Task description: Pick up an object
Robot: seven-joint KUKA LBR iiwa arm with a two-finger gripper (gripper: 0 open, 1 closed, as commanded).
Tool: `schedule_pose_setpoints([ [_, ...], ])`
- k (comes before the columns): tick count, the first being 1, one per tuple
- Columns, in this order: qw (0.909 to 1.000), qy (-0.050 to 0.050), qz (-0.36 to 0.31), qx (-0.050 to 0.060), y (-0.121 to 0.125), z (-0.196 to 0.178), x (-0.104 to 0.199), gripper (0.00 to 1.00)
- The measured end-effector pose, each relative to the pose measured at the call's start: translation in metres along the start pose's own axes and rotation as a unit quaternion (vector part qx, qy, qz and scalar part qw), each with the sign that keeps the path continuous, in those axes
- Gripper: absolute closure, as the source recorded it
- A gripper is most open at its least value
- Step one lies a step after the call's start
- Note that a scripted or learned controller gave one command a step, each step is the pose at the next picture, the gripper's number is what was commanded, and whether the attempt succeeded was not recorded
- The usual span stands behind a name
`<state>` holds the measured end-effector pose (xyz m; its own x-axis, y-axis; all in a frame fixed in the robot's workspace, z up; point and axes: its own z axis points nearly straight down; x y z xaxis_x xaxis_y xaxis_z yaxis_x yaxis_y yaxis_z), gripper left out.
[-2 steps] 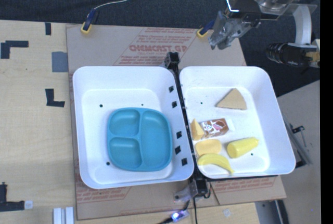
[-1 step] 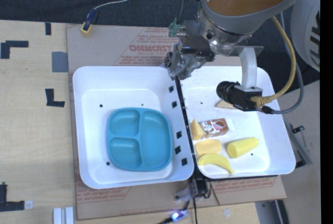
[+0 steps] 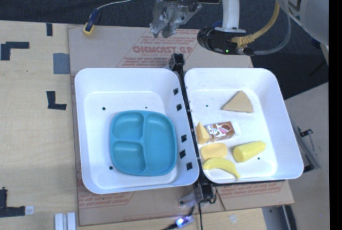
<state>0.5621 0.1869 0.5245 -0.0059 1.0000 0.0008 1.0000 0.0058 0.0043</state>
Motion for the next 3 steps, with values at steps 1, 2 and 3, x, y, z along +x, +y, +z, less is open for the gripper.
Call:
schedule_pose_setpoints([
  [1, 1.0, -0.001, -0.001, 0.005, -0.041, -0.001, 0.051, 1.0],
  [2, 1.0, -0.003, 0.001, 0.008, -0.079, 0.073, 0.047, 1.0],
  [3, 1.0, 0.0, 0.002, 0.0, -0.058, -0.013, 0.048, 1.0],
])
